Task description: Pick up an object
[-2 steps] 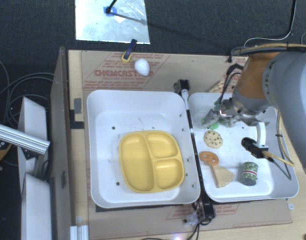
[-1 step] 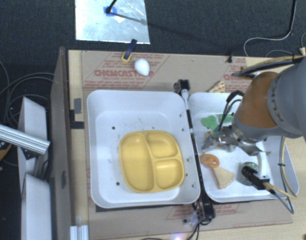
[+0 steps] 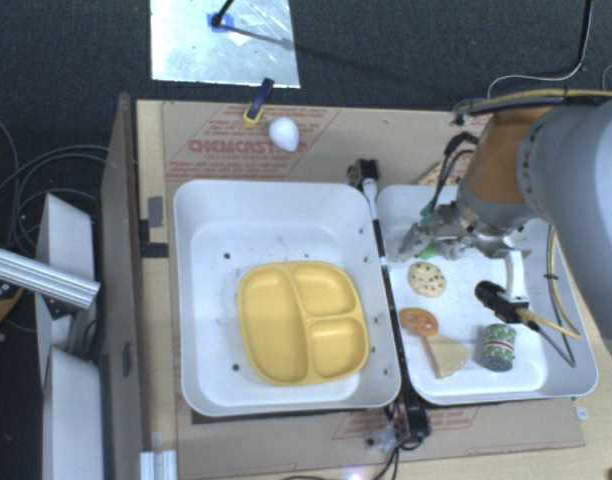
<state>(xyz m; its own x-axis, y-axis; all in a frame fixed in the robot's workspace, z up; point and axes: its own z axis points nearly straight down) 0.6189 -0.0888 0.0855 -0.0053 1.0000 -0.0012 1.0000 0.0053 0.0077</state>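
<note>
My gripper [image 3: 427, 242] hangs low over the far left part of the right bin [image 3: 561, 368], the grey arm with its orange band reaching in from the right. Just in front of it lies a round chocolate-chip cookie [image 3: 426, 279], close below the gripper; I cannot tell whether they touch. Nearer the front lie an orange ring-shaped piece [image 3: 419, 321], a tan wedge [image 3: 446, 355] and a small green can [image 3: 498, 347]. Nothing shows as held.
The left bin [image 3: 211, 228] holds a yellow divided plate [image 3: 302, 321]. Behind the bins, a white egg-shaped object [image 3: 284, 133] and a small blue-and-yellow item [image 3: 256, 102] rest on the cardboard. A divider wall [image 3: 382, 268] separates the bins.
</note>
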